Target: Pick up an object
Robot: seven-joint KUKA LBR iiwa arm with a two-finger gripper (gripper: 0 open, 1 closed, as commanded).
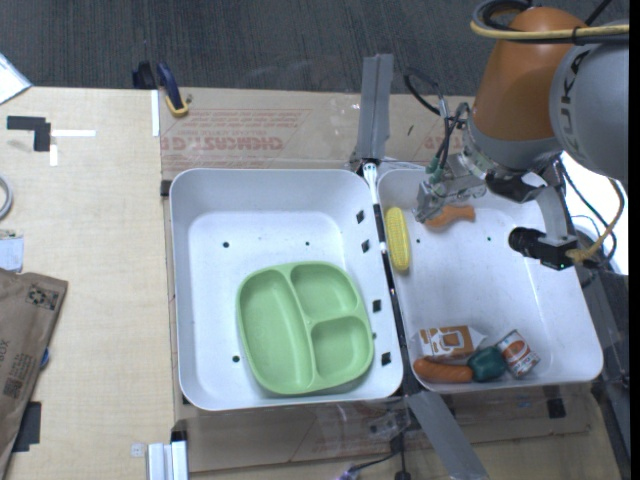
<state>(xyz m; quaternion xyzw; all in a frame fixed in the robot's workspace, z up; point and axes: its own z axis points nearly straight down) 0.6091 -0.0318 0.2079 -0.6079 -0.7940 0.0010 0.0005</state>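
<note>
My gripper (438,194) hangs low over the back left part of the right bin (560,318), below the arm's orange band. An orange carrot-like piece (458,215) lies right under and beside its tip; whether the two touch is unclear. A yellow corn cob (398,238) lies along the right bin's left wall, just left of the gripper. At that bin's front edge sit a small brown-and-white box (446,341), a reddish sausage (443,371), a dark green item (487,364) and a small can (518,353).
The left bin (200,228) holds a green divided plate (302,325) at its front. A black fitting (540,246) juts over the right bin's right side. A grey divider post (376,108) stands behind the bins. Cardboard and paper lie on the bench at left.
</note>
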